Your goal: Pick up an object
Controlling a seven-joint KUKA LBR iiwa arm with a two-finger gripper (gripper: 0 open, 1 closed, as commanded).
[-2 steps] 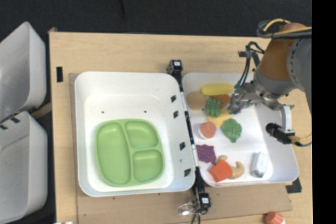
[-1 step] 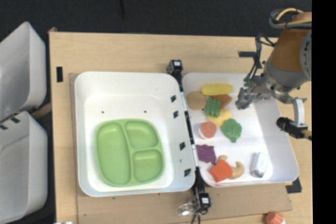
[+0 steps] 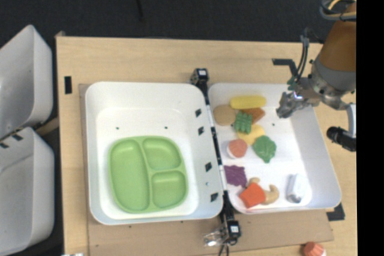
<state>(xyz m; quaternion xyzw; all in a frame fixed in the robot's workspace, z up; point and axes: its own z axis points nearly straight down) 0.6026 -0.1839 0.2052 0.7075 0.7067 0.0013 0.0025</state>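
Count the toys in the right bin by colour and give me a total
Yellow: 2
Green: 2
Orange: 2
Tan: 2
Pink: 1
Purple: 1
Grey: 1
Total: 11

Even, fairly bright light falls from above on the counter (image 3: pixel 138 60), while the surround beyond it stays nearly black. The two white bins (image 3: pixel 144 99) are near overexposed, their walls washed pale with faint shadows. The picture is soft and grainy; small items look smeared, edges lack crispness.
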